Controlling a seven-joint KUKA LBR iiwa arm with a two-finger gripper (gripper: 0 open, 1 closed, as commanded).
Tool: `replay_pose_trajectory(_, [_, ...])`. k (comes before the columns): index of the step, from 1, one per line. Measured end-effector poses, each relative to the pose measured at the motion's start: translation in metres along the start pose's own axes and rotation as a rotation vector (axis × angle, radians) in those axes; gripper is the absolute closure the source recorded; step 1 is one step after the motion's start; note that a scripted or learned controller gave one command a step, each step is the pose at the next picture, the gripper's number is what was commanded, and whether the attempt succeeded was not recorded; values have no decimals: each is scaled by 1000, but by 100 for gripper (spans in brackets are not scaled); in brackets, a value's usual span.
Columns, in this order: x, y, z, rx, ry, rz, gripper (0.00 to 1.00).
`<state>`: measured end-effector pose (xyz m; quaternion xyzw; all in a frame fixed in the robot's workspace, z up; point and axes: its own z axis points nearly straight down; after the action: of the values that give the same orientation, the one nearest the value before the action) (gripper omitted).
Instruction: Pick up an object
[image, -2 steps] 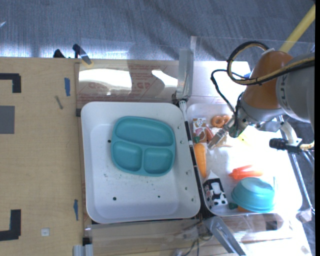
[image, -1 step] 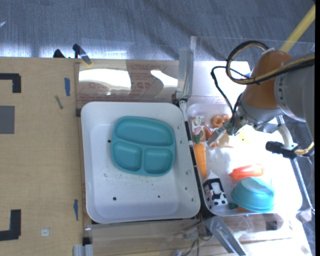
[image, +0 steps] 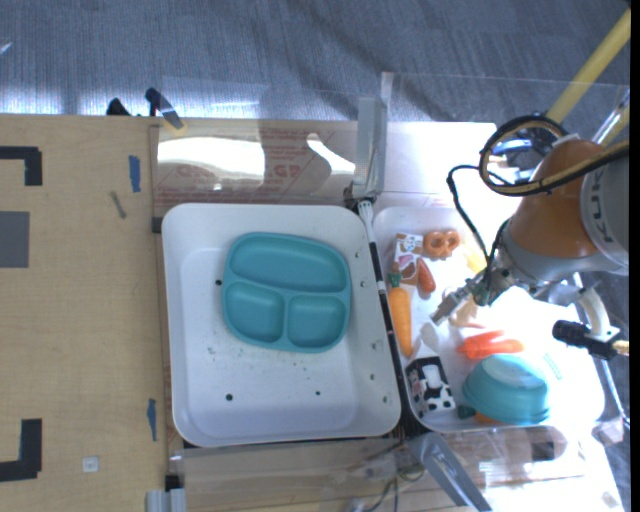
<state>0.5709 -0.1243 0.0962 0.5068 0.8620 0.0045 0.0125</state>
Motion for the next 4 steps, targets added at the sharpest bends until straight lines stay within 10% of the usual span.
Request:
replay_pose_trajectory(1, [-18,48,2,5,1,196,0])
replay_pose_trajectory(2, [-29,-8,1,4,0,293,0])
replay_pose_trajectory(3, [-24,60,2,13,5,401,0])
replay_pose_trajectory(4, [-17,19,1,2,1,288,0])
